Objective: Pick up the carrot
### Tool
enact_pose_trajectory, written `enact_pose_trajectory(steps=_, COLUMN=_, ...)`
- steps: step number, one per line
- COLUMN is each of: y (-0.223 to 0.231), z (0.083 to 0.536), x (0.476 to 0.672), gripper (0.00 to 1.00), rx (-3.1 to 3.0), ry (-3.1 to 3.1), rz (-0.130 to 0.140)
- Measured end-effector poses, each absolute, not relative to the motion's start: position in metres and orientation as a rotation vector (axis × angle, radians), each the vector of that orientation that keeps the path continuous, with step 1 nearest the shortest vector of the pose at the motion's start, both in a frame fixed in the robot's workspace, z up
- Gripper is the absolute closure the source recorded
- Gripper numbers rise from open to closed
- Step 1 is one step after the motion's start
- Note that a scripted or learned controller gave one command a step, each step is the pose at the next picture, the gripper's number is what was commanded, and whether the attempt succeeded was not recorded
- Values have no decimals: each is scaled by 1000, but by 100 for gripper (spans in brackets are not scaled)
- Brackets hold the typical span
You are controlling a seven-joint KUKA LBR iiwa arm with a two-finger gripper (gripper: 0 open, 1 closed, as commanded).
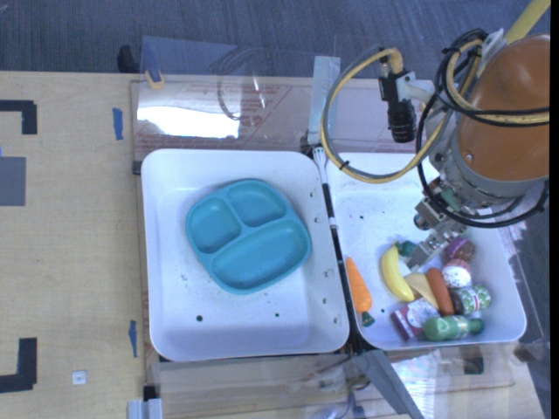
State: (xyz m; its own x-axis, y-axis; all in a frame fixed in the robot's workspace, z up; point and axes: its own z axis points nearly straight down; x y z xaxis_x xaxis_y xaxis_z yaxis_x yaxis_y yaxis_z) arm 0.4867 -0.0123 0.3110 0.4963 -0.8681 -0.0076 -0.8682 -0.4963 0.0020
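The carrot [357, 285] is orange with a small green top and lies in the right bin [371, 208], along its left wall with the green end toward the front. My gripper [430, 244] hangs below the orange-banded wrist, over the right half of that bin. It is right of the carrot and apart from it, just above the pile of toy food. Nothing shows as held.
A yellow banana [395, 274], an orange-red sausage [440, 291], a white egg [457, 277], a purple piece [459, 251] and a green bottle [451, 327] crowd the right bin's front right corner. A blue divided plate [249, 234] lies in the left bin [166, 260].
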Motion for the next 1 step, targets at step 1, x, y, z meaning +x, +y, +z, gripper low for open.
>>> enact_pose_trajectory(steps=1, y=32, z=300, x=482, gripper=100, rx=-2908, ry=1183, rz=13)
